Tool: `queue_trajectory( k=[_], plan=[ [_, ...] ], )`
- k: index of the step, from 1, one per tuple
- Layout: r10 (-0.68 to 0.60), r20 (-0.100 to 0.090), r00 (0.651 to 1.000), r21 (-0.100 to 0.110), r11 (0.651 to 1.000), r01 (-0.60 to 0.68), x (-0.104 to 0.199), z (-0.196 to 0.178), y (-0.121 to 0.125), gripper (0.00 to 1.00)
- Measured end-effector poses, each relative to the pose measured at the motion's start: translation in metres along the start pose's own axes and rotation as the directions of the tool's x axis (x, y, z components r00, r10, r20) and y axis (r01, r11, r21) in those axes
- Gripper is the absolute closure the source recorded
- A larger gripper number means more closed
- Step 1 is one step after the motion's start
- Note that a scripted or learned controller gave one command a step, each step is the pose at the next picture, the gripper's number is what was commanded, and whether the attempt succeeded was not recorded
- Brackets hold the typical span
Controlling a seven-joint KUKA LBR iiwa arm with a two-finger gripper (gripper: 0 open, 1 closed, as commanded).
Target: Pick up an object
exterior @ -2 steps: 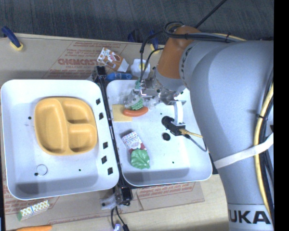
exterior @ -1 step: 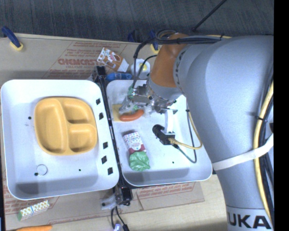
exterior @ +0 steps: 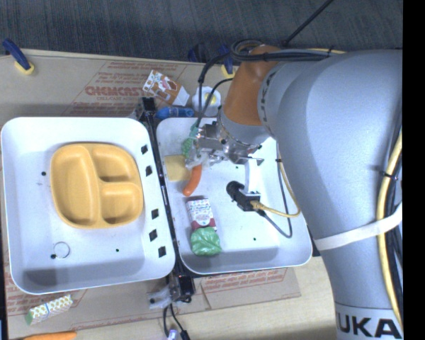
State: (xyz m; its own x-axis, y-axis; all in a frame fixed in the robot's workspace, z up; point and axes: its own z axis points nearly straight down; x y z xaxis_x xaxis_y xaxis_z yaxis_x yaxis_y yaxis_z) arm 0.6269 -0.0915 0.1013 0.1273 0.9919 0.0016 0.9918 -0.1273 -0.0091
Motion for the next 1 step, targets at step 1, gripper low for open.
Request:
queue_trajectory(
  k=[1],
  plan=[
    [-0.092,0.003,0.996,-0.009,0.996,0.092,-0.0207,-0.1758,-0.0892,1.0]
  ],
)
